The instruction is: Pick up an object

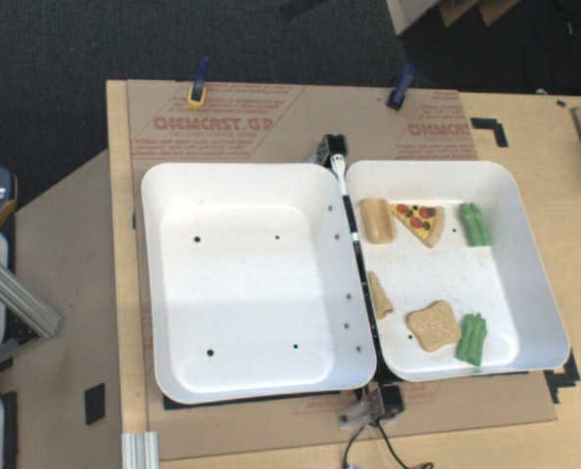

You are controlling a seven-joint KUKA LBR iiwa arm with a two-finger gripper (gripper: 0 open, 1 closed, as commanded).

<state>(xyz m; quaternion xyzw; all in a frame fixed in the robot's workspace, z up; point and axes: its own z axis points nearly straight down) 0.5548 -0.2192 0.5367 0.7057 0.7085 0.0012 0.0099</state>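
Observation:
The right bin (524,262) holds several toy foods. A tan bread roll (375,220) lies near its upper left, with a pizza slice (419,220) beside it and a green vegetable (475,224) further right. A small tan piece (378,295) rests against the bin's left wall. A toast slice (434,326) and a second green vegetable (472,338) lie close together near the front edge.
The left bin (173,291) sits beside the right one, their rims meeting at a black divider (353,252). Both stand on a brown board (270,115) held by blue clamps (401,86). A cable plug (383,404) lies at the front.

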